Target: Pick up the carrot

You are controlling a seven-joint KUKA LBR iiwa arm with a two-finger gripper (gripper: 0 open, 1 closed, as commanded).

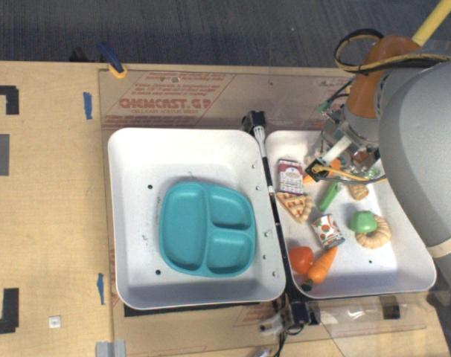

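The carrot [322,265] lies at the near edge of the right bin [415,270] beside a tomato [301,259], while the pincer [324,162] hovers over the far end, well apart from it, though I cannot tell its state.

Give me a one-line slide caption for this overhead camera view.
Arm's tool sits at the right bin's far end; the carrot lies near its front edge, teal divided tray in the left bin.
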